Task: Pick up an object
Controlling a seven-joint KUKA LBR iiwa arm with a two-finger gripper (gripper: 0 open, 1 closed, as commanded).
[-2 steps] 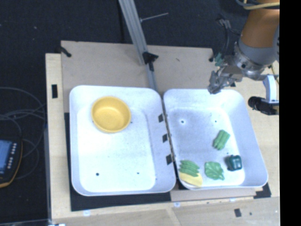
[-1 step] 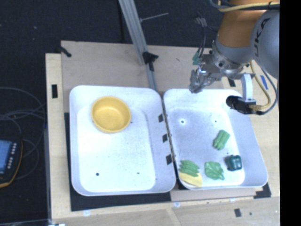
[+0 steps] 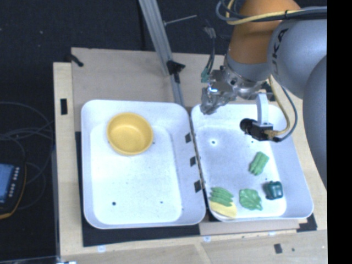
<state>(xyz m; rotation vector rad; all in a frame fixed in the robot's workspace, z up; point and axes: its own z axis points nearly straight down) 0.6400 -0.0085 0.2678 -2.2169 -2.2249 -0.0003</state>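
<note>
Everything is being placed relative to the right bin [image 3: 291, 164], the white tray on the arm's side of the bench [image 3: 126, 65]; 2 bins are being borne side by side, touching along their inner walls.

Nearest the camera, along the right bin's front wall, 4 small items are being seen in a loose row; a yellow piece [image 3: 224, 209] is lying at the front left corner, touching a green leafy item [image 3: 221, 194] that is resting partly on it; a second green item [image 3: 251, 199] is lying just beside these, toward the middle of the front wall; a dark green block [image 3: 273, 190] is sitting near the front right corner. A little farther in, a light green ridged item [image 3: 258, 163] is lying tilted, right of the bin's centre and apart from the row.

To the left of the right bin, the left bin [image 3: 132, 202] is being occupied by 1 yellow bowl [image 3: 130, 133], standing upright in its far half.

At the right bin's far left corner, the gripper [image 3: 209, 105] is being held over the rim, pointing down; whether its fingers are spread or closed cannot be told, and nothing is being seen between them. Behind it, the orange band [image 3: 258, 21] and the grey arm [image 3: 308, 43] are being seen beyond the bin's far right side.
</note>
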